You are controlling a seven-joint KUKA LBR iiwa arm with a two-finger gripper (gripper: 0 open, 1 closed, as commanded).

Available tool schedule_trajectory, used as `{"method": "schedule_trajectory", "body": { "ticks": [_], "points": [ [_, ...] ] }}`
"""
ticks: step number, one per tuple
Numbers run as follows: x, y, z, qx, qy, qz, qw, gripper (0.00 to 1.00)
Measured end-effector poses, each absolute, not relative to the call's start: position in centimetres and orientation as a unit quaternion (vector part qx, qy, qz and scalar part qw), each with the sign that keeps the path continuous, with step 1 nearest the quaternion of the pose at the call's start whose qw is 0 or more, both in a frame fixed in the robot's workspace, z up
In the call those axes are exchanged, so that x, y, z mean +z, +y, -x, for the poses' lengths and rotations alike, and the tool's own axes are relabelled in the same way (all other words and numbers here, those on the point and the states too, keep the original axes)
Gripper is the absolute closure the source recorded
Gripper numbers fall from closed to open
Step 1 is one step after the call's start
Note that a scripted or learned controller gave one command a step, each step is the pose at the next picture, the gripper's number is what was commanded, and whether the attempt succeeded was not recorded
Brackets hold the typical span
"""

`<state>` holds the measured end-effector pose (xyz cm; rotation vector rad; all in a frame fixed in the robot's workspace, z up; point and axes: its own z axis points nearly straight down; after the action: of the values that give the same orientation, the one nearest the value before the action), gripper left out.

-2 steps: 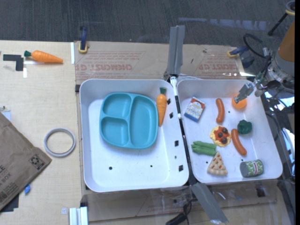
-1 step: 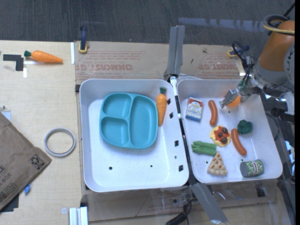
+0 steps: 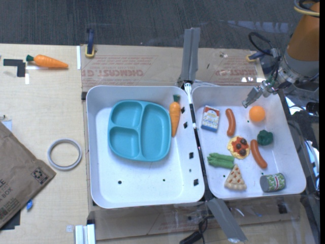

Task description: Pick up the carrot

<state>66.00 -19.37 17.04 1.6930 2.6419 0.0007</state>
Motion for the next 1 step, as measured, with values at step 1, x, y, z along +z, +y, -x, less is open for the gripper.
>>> {"method": "schedule_trajectory", "body": {
  "ticks": [1],
  "points": [
    [17.93, -19.44, -66.09, 0.0005, 0.842, -0.54, 0.003, 1.0]
  ]
}}
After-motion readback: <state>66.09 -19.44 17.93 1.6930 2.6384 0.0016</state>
